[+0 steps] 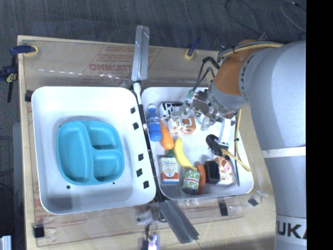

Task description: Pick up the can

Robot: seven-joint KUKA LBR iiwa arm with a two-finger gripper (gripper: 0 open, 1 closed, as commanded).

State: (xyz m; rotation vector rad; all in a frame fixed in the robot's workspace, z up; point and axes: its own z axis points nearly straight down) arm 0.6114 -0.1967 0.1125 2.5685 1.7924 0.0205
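Nearest your lens is the grey arm [281, 119], coming in from 3 o'clock with its orange band above the wrist. Its gripper [199, 110] hangs over the 12 o'clock half of the right bin [197, 147]. You cannot tell from this angle how wide the gripper stands, and nothing shows clamped in it.

Your can [191, 181] has a green label and stands at the 6 o'clock edge of that same bin. It lies at roughly 6 o'clock from the gripper, well apart from it, with most of the bin's floor between them.

Working out from the can:
- A small carton [169, 170] sits just beside it at 9 o'clock.
- A banana [180, 154] lies at its 11 o'clock, its lower end close to the can's top.
- An orange-red item [201, 173] is against it at 2 o'clock, then a small black item [212, 170], then a printed box [225, 171].

Farther toward 12 o'clock you have a carrot [166, 138] and a blue bottle [154, 124] along the bin's 9 o'clock wall. A printed packet [184, 125] lies right at the gripper.

At 9 o'clock, the left bin [47, 108] holds a blue divided plate [91, 151].
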